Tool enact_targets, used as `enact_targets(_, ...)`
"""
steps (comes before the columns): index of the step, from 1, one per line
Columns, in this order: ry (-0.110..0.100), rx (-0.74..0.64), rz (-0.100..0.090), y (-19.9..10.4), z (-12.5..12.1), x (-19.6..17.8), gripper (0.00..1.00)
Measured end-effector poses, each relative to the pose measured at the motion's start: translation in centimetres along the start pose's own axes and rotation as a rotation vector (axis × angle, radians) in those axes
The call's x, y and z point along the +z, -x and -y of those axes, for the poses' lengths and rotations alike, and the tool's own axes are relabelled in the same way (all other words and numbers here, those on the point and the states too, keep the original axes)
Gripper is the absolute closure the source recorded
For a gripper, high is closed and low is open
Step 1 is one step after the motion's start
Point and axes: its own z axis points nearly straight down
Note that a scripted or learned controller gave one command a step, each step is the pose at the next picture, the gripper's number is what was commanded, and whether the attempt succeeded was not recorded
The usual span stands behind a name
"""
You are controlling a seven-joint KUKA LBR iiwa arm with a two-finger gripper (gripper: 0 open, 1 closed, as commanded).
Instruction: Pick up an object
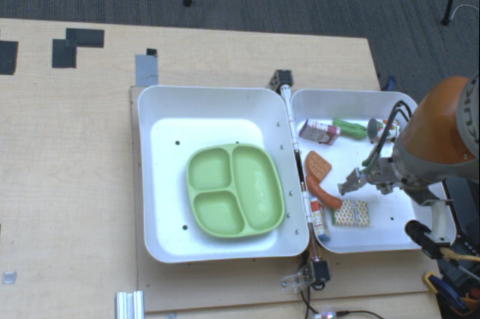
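Low over the right bin (390, 233), the gripper (351, 185) hangs with fingers spread and pinching nothing, right above the orange hot dog (324, 197) it could grab, with a green divided plate (235, 190) resting next door.

We see bright, even overhead light; the left bin (161, 160) glares white, shadows are soft and faint, and detail looks slightly blurry throughout.

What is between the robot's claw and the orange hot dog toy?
Nothing visible. The gripper hangs in the right bin, just above the hot dog toy, with bare white floor between them. The patterned square lies off to the side.
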Motion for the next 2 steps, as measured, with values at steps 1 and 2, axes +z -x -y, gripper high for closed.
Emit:
enact_targets(1, 0.001, 0.008, 0.01, -3.05, 1.39, 1.82, 0.0)
enact_targets(2, 0.002, 0.002, 0.005, -3.48, 1.24, 0.94, 1.0)
